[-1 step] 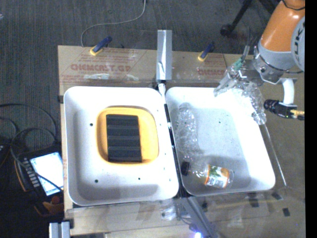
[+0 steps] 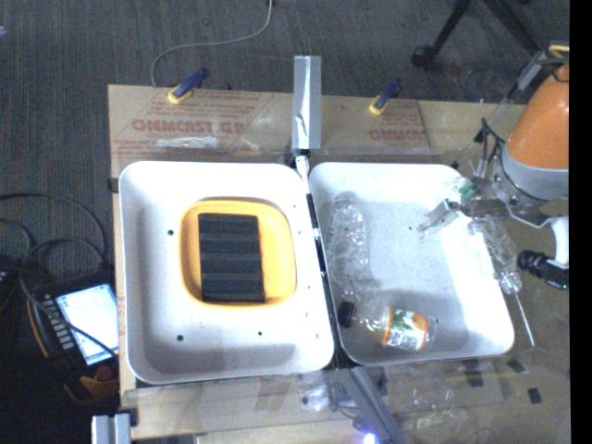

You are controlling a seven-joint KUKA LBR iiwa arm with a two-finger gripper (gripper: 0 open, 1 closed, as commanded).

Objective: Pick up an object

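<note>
My gripper (image 2: 448, 209) hangs over the right part of the right bin (image 2: 481, 345). It stands open, and I see nothing between its fingers. A crushed clear plastic bottle (image 2: 348, 237) lies along that bin's left side, well to the left of the gripper. A small bottle with an orange label (image 2: 403, 328) and a black cap lies near the bin's front wall. In the left bin (image 2: 148, 340) rests a yellow tray holding a black ribbed block (image 2: 231, 257).
A clear plastic piece (image 2: 497, 252) lies along the right bin's right wall, just below the gripper. The arm's orange band (image 2: 544, 128) looms over the bin's right rim. A metal post (image 2: 304, 109) stands behind the gap between the bins.
</note>
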